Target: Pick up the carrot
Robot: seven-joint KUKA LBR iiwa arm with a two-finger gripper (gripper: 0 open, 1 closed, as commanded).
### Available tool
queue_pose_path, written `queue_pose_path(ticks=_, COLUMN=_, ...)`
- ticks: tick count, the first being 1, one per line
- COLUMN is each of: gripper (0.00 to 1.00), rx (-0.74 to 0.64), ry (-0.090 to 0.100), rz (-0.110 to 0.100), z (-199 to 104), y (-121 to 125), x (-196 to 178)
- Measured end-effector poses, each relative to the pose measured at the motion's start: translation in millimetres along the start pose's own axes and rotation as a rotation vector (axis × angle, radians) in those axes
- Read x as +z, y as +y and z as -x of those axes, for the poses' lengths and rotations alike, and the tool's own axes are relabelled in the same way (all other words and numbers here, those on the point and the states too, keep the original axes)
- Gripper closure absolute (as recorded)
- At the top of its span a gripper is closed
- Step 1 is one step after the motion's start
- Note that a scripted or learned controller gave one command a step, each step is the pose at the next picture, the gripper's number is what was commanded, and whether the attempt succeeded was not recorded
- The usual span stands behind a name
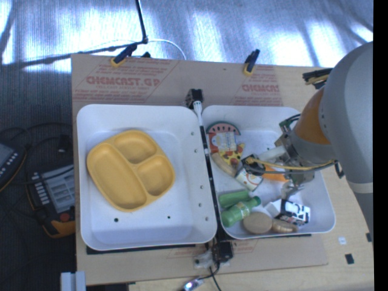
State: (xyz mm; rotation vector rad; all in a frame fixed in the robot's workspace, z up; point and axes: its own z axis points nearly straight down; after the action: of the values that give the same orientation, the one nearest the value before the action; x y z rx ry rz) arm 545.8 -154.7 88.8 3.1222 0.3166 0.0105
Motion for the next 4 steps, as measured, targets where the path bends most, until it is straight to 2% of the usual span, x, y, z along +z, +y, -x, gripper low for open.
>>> queue_pose_path(ticks=1, gripper=0.0, rx=0.001, ry=-0.004, rz=-0.01, z=-23.3, y=63.8, x=1.0)
queue_pose_path(ticks=2, gripper=0.0, rx=-0.051, ry=-0.001, rz=-0.001, z=13.6, y=-8.0, x=-0.1)
queue_pose_path(ticks=3, gripper=0.0, rx=-0.033, ry=0.011, rz=-0.011, z=64.5, y=46.3, x=-1.5)
queue_pose_path(ticks=4, gripper=0.0, rx=-0.001, ry=0.002, rz=0.002, z=3.3, y=-28.5, x=0.0)
